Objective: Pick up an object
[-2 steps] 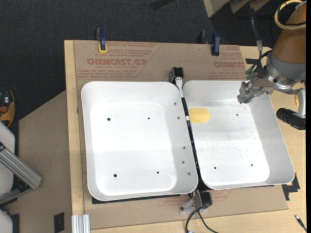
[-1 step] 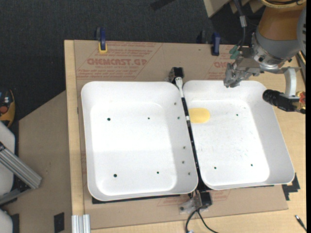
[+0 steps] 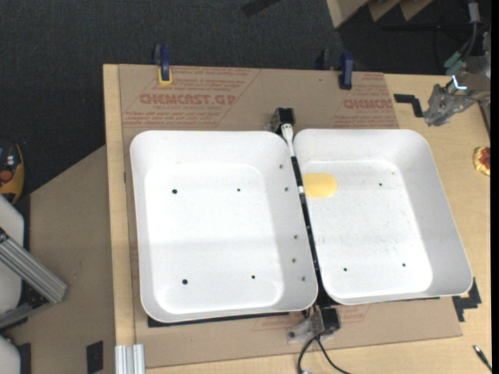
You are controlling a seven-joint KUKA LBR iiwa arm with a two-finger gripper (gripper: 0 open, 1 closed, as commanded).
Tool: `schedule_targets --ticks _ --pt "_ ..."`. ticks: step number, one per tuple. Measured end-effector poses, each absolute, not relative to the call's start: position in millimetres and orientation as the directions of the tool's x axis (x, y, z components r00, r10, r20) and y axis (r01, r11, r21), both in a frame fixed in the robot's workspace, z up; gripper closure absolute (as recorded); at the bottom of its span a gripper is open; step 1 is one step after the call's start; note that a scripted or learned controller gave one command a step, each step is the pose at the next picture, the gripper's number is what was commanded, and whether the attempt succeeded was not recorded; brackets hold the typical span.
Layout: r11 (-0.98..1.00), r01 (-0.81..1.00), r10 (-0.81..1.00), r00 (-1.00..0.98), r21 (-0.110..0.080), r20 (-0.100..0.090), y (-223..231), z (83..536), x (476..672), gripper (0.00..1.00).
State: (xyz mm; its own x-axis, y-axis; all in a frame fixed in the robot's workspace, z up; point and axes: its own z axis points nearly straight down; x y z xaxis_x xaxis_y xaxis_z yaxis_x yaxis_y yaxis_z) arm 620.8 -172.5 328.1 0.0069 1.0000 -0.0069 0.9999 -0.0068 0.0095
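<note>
A small flat yellow object (image 3: pixel 320 185) lies in the right white bin (image 3: pixel 437 209), close to that bin's left wall and toward its far half. My gripper (image 3: pixel 441 106) is a small grey metal shape off the bins, above the bench's far right corner, with cables running up behind it. It sits well apart from the yellow object, up and to the right of it, and nothing hangs from it.
The left white bin (image 3: pixel 148 209) sits beside the right one on a cardboard-covered bench (image 3: pixel 234 92). Two blue clamps (image 3: pixel 162 62) (image 3: pixel 346 70) grip the far edge. A red and yellow item (image 3: pixel 483 160) lies at the bench's right edge.
</note>
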Motion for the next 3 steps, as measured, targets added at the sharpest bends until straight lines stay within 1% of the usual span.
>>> schedule_targets --ticks 1,2,3 --pt "0.007 1.0 1.0 -0.007 -0.008 0.005 -86.4 254.6 614.6 1.0" --pt "0.014 1.0 1.0 -0.014 0.005 0.004 58.7 274.1 632.4 1.0" --pt "0.003 1.0 1.0 -0.003 0.004 0.001 75.9 296.6 623.4 1.0"
